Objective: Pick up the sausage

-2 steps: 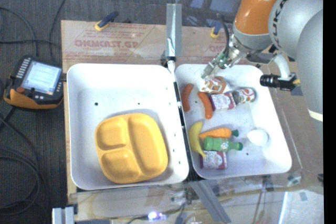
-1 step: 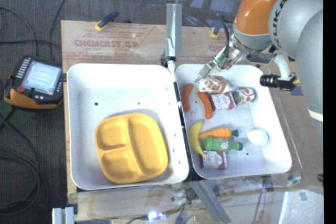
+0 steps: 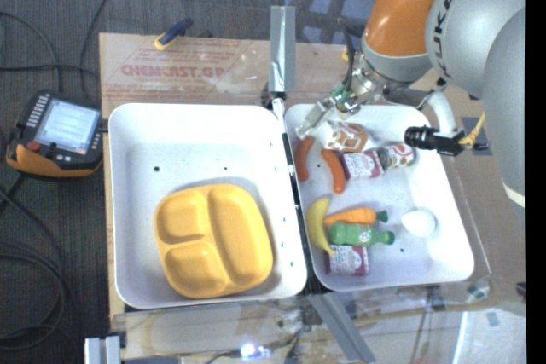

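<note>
Reddish sausage (image 3: 335, 170) lies lengthwise toward the right bin's (image 3: 452, 264) far-left corner, just below the pincer (image 3: 328, 111); its grip state cannot be told

You've got two bins side by side: the left bin (image 3: 128, 183) holds a divided tray (image 3: 213, 239) toward its near side. In the right bin (image 3: 452, 260), one sausage (image 3: 303, 159) lies along the left wall, another sausage (image 3: 334, 170) just right of it. Below them sits a banana (image 3: 317, 223), with a carrot (image 3: 361, 216) and a bottle (image 3: 362, 235) to its right, an egg (image 3: 418, 223) further right. The gripper (image 3: 317, 117) hangs over the bin's far left corner, above the sausages.
</note>
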Robot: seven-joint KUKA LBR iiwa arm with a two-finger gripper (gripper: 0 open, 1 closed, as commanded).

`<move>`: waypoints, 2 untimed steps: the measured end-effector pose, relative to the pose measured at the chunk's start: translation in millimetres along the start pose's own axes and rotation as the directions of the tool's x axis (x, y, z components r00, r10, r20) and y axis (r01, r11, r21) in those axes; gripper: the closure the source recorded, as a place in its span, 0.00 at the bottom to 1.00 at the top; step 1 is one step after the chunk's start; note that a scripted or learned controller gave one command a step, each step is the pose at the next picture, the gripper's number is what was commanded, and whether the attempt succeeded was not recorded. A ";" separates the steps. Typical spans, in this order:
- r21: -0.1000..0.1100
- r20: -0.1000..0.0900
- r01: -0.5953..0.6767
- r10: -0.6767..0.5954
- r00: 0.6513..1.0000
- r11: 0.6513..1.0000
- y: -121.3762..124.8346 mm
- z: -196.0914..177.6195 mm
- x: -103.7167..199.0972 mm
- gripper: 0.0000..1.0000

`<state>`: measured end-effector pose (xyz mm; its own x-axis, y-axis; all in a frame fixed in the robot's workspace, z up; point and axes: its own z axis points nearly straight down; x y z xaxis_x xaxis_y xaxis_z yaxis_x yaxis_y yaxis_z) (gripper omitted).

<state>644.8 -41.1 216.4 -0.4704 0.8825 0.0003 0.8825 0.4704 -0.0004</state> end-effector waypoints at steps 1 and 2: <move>0.001 0.000 0.118 -0.118 0.993 0.993 -75.8 33.2 -10.4 0.00; -0.016 0.015 0.095 -0.095 0.995 0.995 -66.5 113.0 -30.3 0.00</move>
<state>600.3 -99.1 103.5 -0.5516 0.8340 -0.0147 0.8338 0.5518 0.0154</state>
